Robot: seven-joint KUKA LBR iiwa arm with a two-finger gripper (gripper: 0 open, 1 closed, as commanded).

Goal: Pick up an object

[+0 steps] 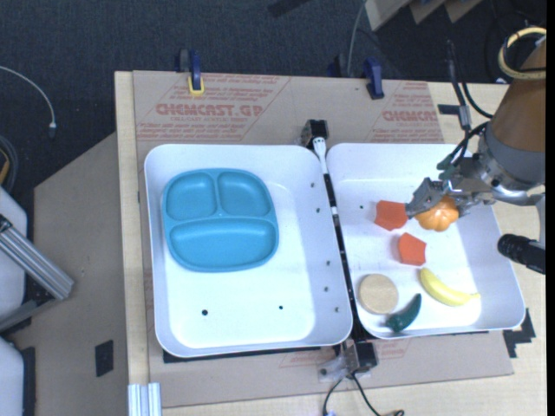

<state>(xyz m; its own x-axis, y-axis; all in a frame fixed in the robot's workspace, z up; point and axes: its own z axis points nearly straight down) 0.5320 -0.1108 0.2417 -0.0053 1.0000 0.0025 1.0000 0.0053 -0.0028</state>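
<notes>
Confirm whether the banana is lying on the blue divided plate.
No, the banana lies in the right bin, near its front corner, while the blue divided plate sits in the left bin.

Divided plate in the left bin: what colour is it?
Light blue. The divided plate lies in the left bin, clearest in the camera view.

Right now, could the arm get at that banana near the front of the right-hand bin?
Probably yes. The banana lies uncovered in the right bin, with nothing on top of it, and the end effector is already over that bin, by the orange fruit.
</notes>
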